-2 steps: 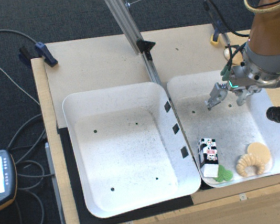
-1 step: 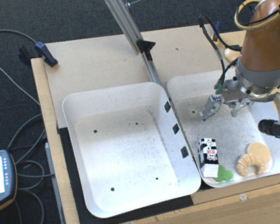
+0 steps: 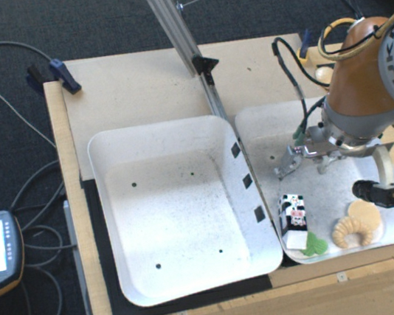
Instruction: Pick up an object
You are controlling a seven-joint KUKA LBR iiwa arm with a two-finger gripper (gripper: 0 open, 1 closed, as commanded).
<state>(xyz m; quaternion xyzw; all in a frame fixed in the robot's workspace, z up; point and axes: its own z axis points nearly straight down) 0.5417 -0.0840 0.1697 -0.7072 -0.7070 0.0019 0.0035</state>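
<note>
My gripper (image 3: pixel 303 168) hangs over the middle of the right bin (image 3: pixel 257 135), its fingers spread open with nothing between them. Below it in the view lies a small black-and-white cow-patterned box (image 3: pixel 292 212), a short way off the fingertips. A green piece (image 3: pixel 316 245) rests by the bin's front edge, just below that box. A tan croissant-shaped object (image 3: pixel 357 226) lies in the front right corner.
The left bin (image 3: pixel 108 160) sits beside the right one, with a raised divider (image 3: pixel 251 189) between them. A metal rail (image 3: pixel 175 29) slants in from the top toward the divider. Black cables loop around the arm's wrist at upper right.
</note>
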